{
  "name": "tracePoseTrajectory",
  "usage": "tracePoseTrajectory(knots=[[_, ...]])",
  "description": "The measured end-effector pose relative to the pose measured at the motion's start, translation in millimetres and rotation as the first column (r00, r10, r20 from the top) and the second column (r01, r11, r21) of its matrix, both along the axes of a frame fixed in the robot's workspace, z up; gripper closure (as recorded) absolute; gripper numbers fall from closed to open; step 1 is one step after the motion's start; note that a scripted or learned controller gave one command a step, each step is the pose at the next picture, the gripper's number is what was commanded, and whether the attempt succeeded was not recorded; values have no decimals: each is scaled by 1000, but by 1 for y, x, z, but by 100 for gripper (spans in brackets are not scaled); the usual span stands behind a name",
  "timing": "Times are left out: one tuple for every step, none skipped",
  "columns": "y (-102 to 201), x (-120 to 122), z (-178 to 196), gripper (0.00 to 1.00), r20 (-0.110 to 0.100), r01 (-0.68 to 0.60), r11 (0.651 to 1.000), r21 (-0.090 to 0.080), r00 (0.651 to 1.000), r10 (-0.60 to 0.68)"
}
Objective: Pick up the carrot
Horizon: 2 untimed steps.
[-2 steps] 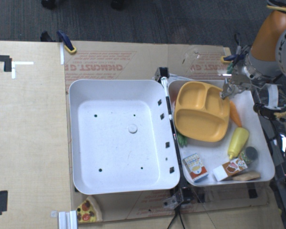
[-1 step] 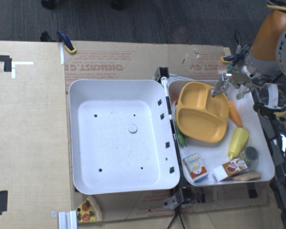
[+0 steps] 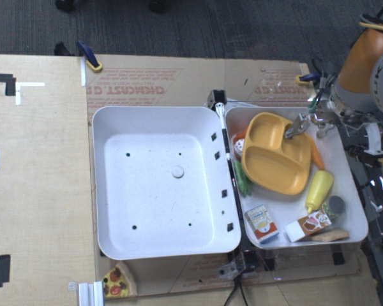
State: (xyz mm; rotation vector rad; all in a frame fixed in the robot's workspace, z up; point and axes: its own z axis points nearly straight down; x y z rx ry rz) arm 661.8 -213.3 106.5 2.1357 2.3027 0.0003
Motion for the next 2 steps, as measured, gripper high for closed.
tracePoseTrajectory(knots=[[16,-12,0,0,-9,418,908,-5,908,-418],[6,-21,-4,0,3,318,948,8,948,-318]])
